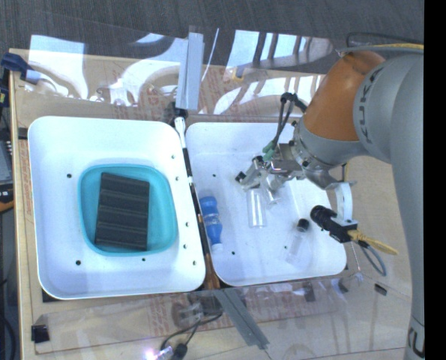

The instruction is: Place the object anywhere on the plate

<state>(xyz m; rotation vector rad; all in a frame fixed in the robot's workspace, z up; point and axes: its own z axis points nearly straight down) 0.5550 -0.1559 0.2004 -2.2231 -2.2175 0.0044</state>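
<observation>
Gripper (261, 177) hangs low over the right bin (230, 145), its fingers (246, 177) seemingly parted with nothing between them, though the metalwork crowds together and I wouldn't swear to it. Just beneath the fingertips lies a clear vial (257, 210), long axis running straight away from them toward the bin's near wall. A second clear vial with a black cap (297, 240) and a blue bottle (210, 220) lie farther off. Off beyond the bottle sits the teal plate (163, 193) (already carrying a dark ridged block (123, 211)) in the left bin (46, 201), well apart from the fingers.

Dark grey carpet (95, 6), glare-streaked wooden bench (118, 81)
</observation>
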